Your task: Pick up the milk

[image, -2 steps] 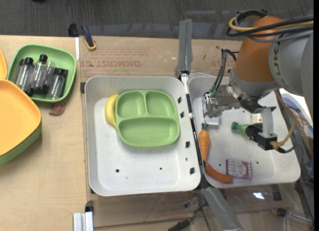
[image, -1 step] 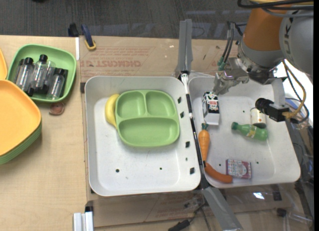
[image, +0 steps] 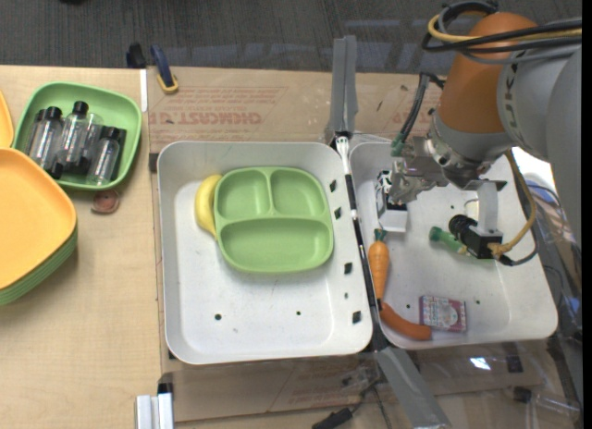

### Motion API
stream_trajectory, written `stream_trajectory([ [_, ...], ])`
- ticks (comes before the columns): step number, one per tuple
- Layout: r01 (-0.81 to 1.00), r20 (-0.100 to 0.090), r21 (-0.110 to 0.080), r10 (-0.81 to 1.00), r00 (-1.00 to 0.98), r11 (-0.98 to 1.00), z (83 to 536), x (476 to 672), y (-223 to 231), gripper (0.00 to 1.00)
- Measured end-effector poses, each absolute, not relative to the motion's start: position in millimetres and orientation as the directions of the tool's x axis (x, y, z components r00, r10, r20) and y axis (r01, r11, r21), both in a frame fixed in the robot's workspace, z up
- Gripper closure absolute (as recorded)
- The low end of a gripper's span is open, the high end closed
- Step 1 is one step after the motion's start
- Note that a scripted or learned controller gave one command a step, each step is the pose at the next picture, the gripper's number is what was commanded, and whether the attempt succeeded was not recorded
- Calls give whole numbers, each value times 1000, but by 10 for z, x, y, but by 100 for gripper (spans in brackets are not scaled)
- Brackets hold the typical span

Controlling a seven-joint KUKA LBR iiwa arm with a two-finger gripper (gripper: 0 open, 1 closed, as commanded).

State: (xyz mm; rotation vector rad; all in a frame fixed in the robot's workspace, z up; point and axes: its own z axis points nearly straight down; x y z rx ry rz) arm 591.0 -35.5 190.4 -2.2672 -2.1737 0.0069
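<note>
Pincer (image: pixel 400 189) low in the right bin (image: pixel 518 312), at its 10 o'clock corner, directly over the milk (image: pixel 392 219); whether it grasps, cannot tell. Carrot (image: pixel 378 265) just below at 6 o'clock. Green tray (image: pixel 273 217) in left bin (image: pixel 259 325).

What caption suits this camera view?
Gripper hovers at the milk carton in the right bin, beside a carrot.

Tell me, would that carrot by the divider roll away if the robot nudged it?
Probably somewhat. The carrot looks rounded and tapered, so it would likely roll in a curve, not straight. It lies against the right bin's left wall, which should stop it going that way. It looks smooth and glossy, perhaps a plastic toy, so likely stiff, light and a little slippery.
</note>
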Motion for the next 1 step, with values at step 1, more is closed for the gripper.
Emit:
stream_trajectory([
  [1,928,-3,-5,928,373,-373,1900,5491,-504,100],
])
